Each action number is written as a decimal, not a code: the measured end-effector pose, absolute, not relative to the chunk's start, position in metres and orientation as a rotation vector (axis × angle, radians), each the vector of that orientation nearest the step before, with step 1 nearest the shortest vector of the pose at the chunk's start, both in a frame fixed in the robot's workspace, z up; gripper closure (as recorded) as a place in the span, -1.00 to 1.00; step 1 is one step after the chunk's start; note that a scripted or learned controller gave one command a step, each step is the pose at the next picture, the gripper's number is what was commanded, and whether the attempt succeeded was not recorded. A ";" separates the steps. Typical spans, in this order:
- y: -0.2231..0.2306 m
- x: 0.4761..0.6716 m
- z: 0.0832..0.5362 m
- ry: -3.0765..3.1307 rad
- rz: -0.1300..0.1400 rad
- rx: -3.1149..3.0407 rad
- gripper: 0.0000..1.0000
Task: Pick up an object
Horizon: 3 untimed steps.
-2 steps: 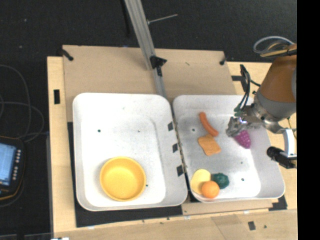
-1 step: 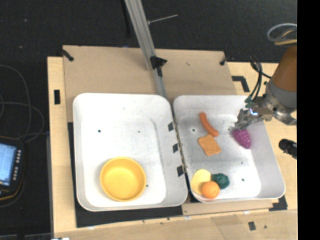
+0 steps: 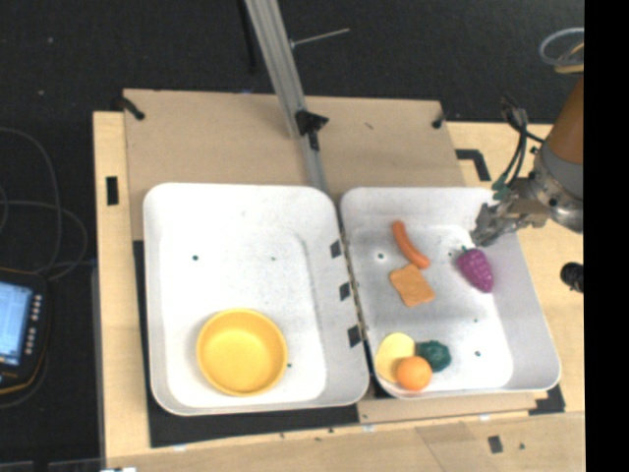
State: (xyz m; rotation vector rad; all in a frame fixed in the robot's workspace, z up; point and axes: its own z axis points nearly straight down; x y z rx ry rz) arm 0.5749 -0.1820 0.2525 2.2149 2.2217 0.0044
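The arm (image 3: 562, 170) is grey metal near its wrist, with an orange-brown band (image 3: 568, 126) above it. Thin dark cables (image 3: 519, 146) loop along its side toward the gripper (image 3: 488, 226). The gripper is a small grey and silver block, lighter than the wrist, tapering toward its tip. No markings or screws can be made out.

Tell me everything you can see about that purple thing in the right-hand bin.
The purple thing looks like a small toy bunch of grapes, bumpy and seemingly plastic, dark violet with a lighter sheen. It lies flat on the floor of the right bin, towards its far right part, long axis slanting from upper left to lower right. Nothing in the bin touches it; the orange carrot and tan cracker lie apart to its left. The end effector hangs just above its upper end.
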 end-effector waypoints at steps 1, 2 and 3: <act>-0.127 0.590 0.261 2.229 0.005 2.211 1.00; -0.081 0.598 0.251 2.228 0.000 2.215 1.00; -0.027 0.621 0.257 2.229 0.004 2.212 1.00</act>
